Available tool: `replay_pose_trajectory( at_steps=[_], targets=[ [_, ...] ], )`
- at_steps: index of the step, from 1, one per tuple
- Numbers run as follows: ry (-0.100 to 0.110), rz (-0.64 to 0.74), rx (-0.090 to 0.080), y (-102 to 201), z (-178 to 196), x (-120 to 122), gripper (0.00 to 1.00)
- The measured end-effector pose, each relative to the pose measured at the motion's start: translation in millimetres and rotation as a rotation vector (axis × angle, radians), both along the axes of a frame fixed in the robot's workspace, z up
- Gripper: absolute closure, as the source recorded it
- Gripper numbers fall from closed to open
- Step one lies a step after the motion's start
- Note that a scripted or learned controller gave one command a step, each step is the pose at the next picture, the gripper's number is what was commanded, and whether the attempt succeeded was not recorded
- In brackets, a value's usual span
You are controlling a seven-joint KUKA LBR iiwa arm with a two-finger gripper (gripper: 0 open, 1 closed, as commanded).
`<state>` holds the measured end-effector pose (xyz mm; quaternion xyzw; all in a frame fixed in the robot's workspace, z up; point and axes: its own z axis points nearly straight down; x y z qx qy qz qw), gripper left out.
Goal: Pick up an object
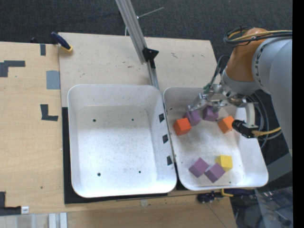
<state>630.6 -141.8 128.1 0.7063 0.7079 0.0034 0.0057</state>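
Looking down at a slant, we see a pale wooden bench (pixel 28 127) carrying two shallow white plastic bins side by side, each with rounded corners and a scuffed, speckled floor. The left bin (pixel 116 139) is the larger in view; its floor shows a few small dark dots.

The right bin (pixel 247 167) holds the blocks — small, matte cubes with crisp edges. An orange block (pixel 182 126) sits near the bin's left wall. Just beside it, toward the upper right, is a purple block (pixel 194 116), and a second purple block (pixel 210 113) lies just right of that one. Another orange block (pixel 225 123) sits further right. Near the bin's lower edge, well apart from this group, two more purple blocks (pixel 198 166) (pixel 214 172) rest close together, with a yellow block (pixel 225 162) touching or nearly touching the right-hand one.

The arm (pixel 266 65) — smooth grey metal with a glossy orange band — reaches in from the right, trailing dark cables. Its gripper (pixel 209 101), a tangle of bright metal parts, hangs directly above the two upper purple blocks. We cannot tell how the claw is set, nor whether it touches either block.

A ribbed silver metal rail (pixel 129 18) runs diagonally from the top edge down to the gap between the bins. Grey tape patches (pixel 53 80) mark the bench at left, and a small blue-and-yellow clamp (pixel 61 42) lies near the upper left.
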Motion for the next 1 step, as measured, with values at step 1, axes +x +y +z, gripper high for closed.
replay_pose_trajectory(
  at_steps=[1],
  targets=[
    [-0.001, 0.001, 0.0, 0.2, 8.9, 0.2, 1.0]
  ],
)
